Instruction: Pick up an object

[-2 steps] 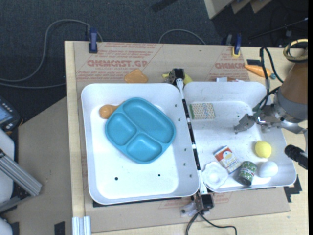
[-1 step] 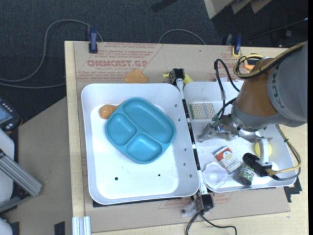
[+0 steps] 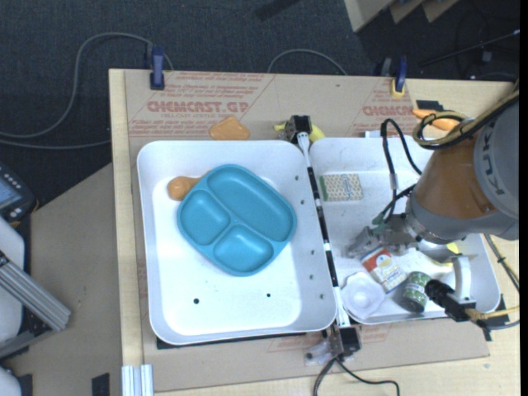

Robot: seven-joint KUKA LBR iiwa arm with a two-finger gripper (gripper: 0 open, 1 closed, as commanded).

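Observation:
My gripper (image 3: 373, 239) hangs low in the right bin (image 3: 363, 151), near its left wall, on the grey arm with its orange band (image 3: 450, 184) coming in from the right. Just below it and to the right lies a red and white packet (image 3: 382, 269). A green can (image 3: 416, 292) lies on its side to the right of the packet, and a clear round lid (image 3: 361, 296) sits at the bin's front left corner. Toward the back of the bin rests a patterned rectangular pad (image 3: 341, 187).
The left bin (image 3: 239, 312) holds a blue divided plate (image 3: 237, 219) with an orange lump (image 3: 180, 187) at its back left edge. Another orange piece (image 3: 228, 128) lies on the bench behind that bin. Cables run along the right bin's far side.

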